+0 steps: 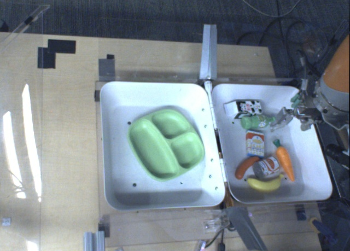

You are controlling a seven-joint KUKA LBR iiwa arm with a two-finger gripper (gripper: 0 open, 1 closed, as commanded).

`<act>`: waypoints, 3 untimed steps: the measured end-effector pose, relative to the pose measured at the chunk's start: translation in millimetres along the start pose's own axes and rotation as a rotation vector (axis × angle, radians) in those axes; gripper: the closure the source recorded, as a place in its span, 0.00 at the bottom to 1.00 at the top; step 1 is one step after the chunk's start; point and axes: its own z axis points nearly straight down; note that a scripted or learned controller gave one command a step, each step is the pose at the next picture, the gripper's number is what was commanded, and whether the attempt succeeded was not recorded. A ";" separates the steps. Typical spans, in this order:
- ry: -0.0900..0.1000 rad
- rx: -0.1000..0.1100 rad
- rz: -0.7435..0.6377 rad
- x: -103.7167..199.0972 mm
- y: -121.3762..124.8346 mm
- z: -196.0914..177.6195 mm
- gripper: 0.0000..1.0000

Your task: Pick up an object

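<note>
The right bin (322, 181) holds several toy foods. A white carton with black patches (243, 106) lies at the back, with a green item (257, 121) just in front of it. Below them sit a small orange carton (255, 143), a carrot (284, 163), a red sausage (246, 168), a can (267, 167) and a banana (263, 184). My gripper (293, 120) hangs over the bin's back right part, right of the green item and above the carrot. It is open, with nothing between its fingers (280, 120).
The left bin (117, 190) carries a green divided plate (165, 144) in its middle. A metal post (208, 53) stands at the back between the two bins. Cables run across the dark floor behind the right bin.
</note>
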 end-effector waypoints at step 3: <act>-0.002 -0.003 0.137 7.9 25.6 -3.0 1.00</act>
